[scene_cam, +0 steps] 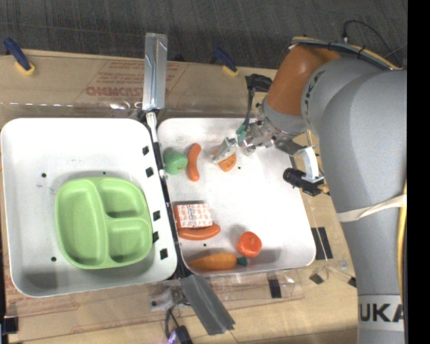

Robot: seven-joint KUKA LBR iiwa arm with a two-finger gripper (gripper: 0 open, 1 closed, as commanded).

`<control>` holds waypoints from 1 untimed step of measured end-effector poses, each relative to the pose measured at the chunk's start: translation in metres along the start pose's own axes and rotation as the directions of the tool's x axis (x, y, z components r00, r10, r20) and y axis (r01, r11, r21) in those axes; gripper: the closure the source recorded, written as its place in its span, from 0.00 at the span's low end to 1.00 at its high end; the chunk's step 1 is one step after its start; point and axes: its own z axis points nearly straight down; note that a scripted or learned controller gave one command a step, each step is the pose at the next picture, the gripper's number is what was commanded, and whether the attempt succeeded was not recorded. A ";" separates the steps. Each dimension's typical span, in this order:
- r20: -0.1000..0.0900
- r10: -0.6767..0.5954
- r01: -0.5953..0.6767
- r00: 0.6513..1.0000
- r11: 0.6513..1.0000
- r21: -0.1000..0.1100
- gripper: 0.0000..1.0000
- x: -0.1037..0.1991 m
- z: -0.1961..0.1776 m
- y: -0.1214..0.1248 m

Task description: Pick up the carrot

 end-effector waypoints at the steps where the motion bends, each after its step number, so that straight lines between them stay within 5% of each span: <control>1: -0.002 0.154 -0.154 0.988 0.988 0.004 0.00 0.059 0.002 -0.066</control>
